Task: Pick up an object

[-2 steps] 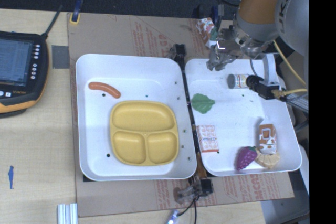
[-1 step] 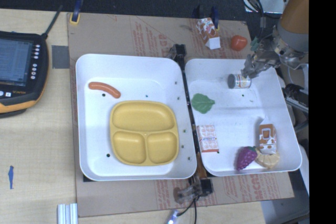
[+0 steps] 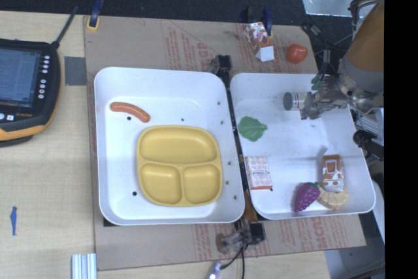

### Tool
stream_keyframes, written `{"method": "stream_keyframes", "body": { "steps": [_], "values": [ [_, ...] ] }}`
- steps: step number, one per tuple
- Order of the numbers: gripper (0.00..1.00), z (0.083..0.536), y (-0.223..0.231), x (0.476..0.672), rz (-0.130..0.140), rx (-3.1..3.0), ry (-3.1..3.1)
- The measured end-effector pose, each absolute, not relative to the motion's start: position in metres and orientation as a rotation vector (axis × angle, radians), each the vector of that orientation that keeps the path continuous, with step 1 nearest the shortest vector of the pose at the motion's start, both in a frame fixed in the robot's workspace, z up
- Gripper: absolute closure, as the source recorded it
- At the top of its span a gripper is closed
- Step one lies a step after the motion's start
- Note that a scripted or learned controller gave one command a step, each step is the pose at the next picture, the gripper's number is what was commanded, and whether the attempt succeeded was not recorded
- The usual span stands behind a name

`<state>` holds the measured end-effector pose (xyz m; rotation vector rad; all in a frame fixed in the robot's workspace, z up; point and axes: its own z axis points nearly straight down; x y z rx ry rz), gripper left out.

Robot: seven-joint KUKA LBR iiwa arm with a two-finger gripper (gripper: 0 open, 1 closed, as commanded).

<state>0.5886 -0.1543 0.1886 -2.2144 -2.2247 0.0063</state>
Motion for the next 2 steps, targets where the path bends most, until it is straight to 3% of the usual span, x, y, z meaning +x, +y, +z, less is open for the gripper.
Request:
{"method": "stream_keyframes", "body": {
  "steps": [1,2],
  "values": [
    [1.00,0.146,-0.149,0.595,0.006,-2.211,-2.227],
    [1.00,0.196,-0.177,0.572,0.003,-2.217,-2.224]
  ]
}}
